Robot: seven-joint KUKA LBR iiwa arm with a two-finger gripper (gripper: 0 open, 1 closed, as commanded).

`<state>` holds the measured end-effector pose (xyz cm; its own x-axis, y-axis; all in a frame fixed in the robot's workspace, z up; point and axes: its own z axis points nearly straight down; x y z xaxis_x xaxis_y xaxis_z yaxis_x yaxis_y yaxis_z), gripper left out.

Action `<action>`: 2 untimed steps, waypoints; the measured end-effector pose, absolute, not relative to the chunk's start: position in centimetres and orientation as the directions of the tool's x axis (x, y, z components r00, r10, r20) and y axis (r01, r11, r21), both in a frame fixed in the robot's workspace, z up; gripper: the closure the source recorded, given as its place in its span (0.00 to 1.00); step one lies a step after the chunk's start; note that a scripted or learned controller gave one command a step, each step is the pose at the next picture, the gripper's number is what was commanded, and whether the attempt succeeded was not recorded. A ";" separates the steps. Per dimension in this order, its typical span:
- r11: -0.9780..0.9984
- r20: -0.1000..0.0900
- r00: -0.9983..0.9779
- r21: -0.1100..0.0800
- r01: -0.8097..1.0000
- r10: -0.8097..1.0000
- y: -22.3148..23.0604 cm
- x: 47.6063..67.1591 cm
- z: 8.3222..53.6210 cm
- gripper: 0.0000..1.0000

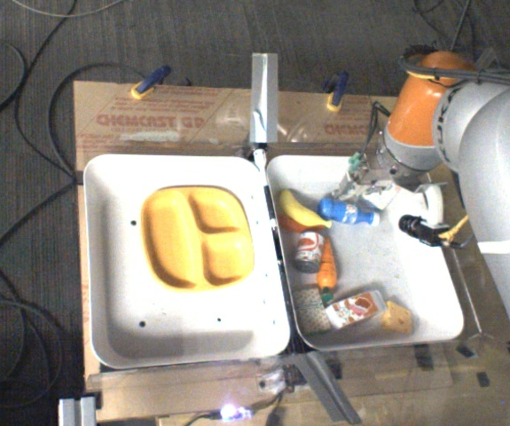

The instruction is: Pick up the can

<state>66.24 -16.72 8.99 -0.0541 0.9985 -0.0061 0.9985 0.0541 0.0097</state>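
The arm (pixel 467 140) reached in from the right over the right bin (pixel 432 282). The left bin (pixel 113 264) held a yellow tray (pixel 199 235). In the right bin lay a carton (pixel 355 310), a banana (pixel 301 209), a blue bottle (pixel 349 211), a carrot (pixel 326 269), the can (pixel 309 248) and a small yellow piece (pixel 397 318). The gripper (pixel 357 185) hung at the bin's far edge, just above the bottle; whether its jaws were apart or together could not be told. The can stood near the bin's left wall, between banana and carrot, apart from the gripper, down and to its left.
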 end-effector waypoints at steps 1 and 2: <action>0.241 0.036 -0.240 -0.018 0.970 0.970 -20.2 66.9 9.5 1.00; 0.435 0.017 -0.435 0.004 0.900 0.900 -20.6 67.4 8.9 1.00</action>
<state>67.37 -20.57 8.86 -0.4352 0.9002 0.0173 0.9003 0.4352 0.0045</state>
